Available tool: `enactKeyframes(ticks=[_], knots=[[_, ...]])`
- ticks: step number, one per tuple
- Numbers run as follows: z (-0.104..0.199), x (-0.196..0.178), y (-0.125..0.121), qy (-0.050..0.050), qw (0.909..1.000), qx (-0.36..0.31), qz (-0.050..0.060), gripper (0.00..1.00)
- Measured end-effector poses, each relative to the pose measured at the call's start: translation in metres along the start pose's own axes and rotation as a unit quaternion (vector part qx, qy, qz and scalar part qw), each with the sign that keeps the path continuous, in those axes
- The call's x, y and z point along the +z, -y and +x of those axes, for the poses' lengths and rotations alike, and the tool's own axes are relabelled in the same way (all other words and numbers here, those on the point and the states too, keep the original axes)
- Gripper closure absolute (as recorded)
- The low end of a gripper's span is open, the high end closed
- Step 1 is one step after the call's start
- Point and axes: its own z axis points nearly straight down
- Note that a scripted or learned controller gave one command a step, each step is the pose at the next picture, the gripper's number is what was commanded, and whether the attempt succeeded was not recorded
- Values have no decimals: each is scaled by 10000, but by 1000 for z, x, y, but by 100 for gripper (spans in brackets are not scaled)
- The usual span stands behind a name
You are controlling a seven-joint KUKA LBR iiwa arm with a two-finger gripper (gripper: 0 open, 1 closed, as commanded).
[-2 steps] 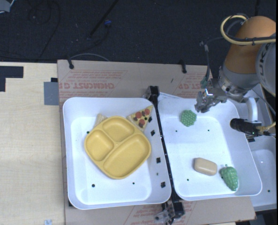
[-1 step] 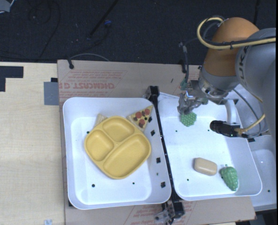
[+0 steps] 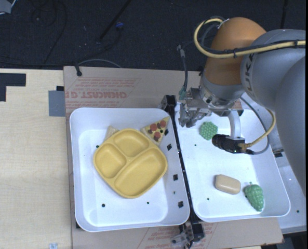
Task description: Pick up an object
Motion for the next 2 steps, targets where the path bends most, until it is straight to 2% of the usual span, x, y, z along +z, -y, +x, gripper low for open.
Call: enactKeyframes(ticks=[1,2], knots=[[55,-12,-3,3,10000,-4,-9,100],[106,0,-1,7,10000,1,4,100]])
